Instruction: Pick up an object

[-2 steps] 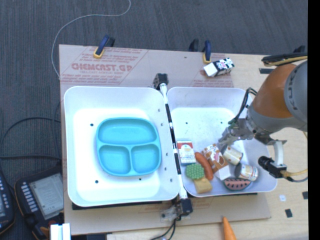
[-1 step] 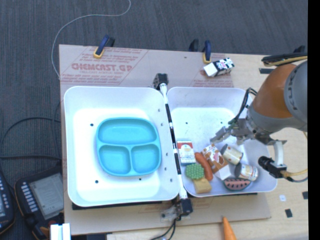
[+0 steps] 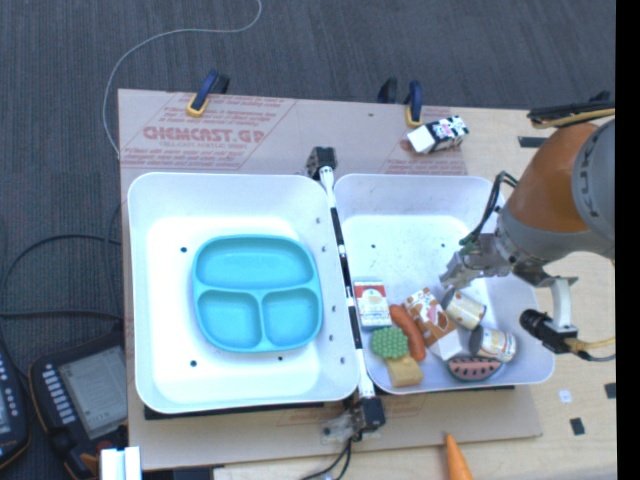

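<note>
Tabletop (image 3: 250, 128): carries both bins; stretches well out to the left of the end effector
Left bin (image 3: 160, 368): well apart from the end effector, on its left; holds a blue divided plate (image 3: 258, 293)
Right bin (image 3: 400, 198): the end effector hangs inside it, over its lower right part
Arm (image 3: 560, 183): reaches in from the right, orange band above the wrist, wrist angled down and leftward into the bin
End effector (image 3: 462, 273): low over the clutter; whether it is spread or pressed together I cannot tell
Objects to pick: packed just below and left of the end effector; a snack packet (image 3: 428, 311) nearest, a carrot (image 3: 406, 328), a small can (image 3: 495, 345), a watermelon slice (image 3: 473, 369)
Risk: the pile is tight; closing here may nudge neighbours or pinch two items, so a grasp could slip
</note>
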{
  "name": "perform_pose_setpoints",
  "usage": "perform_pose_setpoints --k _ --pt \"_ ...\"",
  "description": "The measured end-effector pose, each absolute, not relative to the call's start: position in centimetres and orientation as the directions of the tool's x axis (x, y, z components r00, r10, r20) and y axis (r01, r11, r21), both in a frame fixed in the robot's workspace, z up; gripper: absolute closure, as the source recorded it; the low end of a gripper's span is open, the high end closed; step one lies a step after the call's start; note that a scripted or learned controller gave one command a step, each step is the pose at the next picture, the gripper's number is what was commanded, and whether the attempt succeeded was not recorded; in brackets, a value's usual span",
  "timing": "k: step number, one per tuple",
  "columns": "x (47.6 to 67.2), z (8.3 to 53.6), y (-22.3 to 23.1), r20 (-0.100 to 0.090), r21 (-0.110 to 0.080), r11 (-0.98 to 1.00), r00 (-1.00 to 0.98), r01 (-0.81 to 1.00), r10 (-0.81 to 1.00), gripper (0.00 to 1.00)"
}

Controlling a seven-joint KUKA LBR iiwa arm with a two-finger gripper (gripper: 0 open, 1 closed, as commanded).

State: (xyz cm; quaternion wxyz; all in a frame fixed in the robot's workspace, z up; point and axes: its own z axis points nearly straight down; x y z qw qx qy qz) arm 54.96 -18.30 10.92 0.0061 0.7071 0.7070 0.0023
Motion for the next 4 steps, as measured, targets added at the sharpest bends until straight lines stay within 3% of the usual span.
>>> perform_pose_setpoints --k 1,2,3,4 --pt "55.0 10.9 -18.3 -0.005 0.011 0.0 0.0 1.0 1.0 0.0" --pt "48.8 8.9 -17.5 -0.005 0.013 0.0 0.0 1.0 1.0 0.0" --pt "48.9 9.9 -17.6 -0.005 0.014 -0.001 0.001 1.0 1.0 1.0" --pt "48.9 9.9 -17.5 -0.005 0.014 -0.001 0.001 1.0 1.0 0.0"
